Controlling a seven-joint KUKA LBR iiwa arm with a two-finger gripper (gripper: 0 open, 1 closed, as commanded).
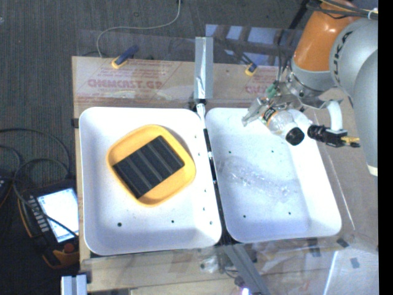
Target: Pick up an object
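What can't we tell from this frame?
1. Hand, camera view: small, cluttered by its own fittings; holding anything or not is unclear.
2. Pale glinting patch in right bin: too faint to identify.
3. Arm: cut off by the right edge.

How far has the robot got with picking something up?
Nothing looks done yet: the yellow pad with a black ribbed top lies flat in the left bin, untouched. In hand: the claw hangs over the far corner of the right bin. Left: reaching an object, gripping and lifting it.
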